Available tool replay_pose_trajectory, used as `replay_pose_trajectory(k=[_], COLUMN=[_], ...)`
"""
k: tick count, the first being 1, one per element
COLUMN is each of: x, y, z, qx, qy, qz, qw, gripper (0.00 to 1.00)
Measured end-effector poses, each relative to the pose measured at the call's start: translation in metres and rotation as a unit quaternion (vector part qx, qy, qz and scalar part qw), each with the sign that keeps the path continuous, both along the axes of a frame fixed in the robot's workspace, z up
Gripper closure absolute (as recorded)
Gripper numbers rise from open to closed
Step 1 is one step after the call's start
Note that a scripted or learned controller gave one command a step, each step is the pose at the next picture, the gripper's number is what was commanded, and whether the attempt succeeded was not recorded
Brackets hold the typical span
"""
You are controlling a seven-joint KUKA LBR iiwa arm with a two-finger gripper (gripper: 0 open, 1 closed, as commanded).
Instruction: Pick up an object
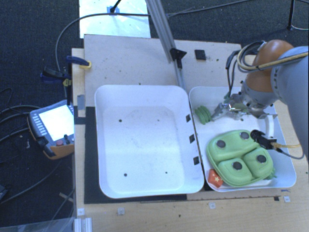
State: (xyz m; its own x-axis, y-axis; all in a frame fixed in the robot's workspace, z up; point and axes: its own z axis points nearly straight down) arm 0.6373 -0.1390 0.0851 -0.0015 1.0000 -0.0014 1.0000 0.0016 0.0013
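Three things lie in the right bin [289, 180]: a small ribbed green piece [203, 114] near its far left corner, a large green moulded tray with three lobes [240, 157] filling the near half, and a small red-orange item [215, 178] at the near left corner, touching that tray's edge. The gripper [223, 108] sits low over the far part of the bin, just right of the ribbed piece, pointing toward it. Whether its fingers are spread or closed, I cannot tell from here; nothing shows between them. The grey arm [289, 76] comes in from the right, orange band above the wrist, bent down. The left bin [104, 144] stands alongside.
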Motion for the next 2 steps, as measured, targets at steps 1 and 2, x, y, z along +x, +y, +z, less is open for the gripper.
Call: replay_pose_trajectory(k=[1, 2], x=[0.002, 0.001], y=[0.000, -0.003], z=[0.013, 0.078], qx=[-0.0008, 0.0001], qy=[-0.003, -0.003], qz=[0.000, 0.000], qw=[1.0000, 1.0000], gripper=[1.00, 1.00])
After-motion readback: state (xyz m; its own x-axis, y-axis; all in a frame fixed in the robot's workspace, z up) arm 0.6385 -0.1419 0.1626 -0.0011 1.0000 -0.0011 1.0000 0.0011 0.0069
